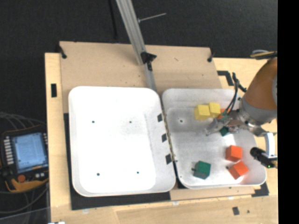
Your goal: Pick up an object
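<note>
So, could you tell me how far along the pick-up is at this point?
Done: the gripper has been brought low over the right bin, beside the yellow blocks. In hand: nothing visibly lifted. The orange blocks and the green block lie on the bin floor. Left: grasping and raising an object.

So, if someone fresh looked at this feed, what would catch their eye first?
Probably the grey arm with the orange band reaching in from the right, its gripper low in the right bin beside two yellow blocks. Then two orange blocks and a green block near the front rim.
</note>
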Tool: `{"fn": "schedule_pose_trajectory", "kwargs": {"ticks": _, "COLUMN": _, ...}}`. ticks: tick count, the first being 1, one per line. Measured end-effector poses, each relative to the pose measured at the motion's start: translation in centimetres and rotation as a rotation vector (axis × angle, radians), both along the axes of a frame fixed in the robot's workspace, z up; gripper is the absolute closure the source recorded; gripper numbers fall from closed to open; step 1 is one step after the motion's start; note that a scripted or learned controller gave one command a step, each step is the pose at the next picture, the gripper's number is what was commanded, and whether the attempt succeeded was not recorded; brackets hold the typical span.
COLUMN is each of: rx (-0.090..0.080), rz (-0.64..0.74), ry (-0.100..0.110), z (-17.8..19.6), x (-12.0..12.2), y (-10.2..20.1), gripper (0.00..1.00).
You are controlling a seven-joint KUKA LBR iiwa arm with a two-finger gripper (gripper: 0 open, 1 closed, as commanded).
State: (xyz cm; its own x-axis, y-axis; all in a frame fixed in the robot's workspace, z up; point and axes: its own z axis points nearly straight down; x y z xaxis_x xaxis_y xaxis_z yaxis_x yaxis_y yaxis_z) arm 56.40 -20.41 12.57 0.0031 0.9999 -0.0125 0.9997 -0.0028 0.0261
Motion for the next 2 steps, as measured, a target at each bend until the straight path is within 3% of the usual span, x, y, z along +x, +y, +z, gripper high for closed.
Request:
{"fn": "schedule_pose_trajectory", "kwargs": {"ticks": 1, "rx": -0.002, "rz": -0.004, "ry": -0.006, "z": 1.0, "x": 0.1, "y": -0.1, "gripper": 1.00}}
{"fn": "schedule_pose_trajectory", "kwargs": {"ticks": 2, "rx": 0.011, "rz": 0.007, "ry": 0.019, "z": 6.0, "x": 0.5, "y": 0.7, "gripper": 1.00}}
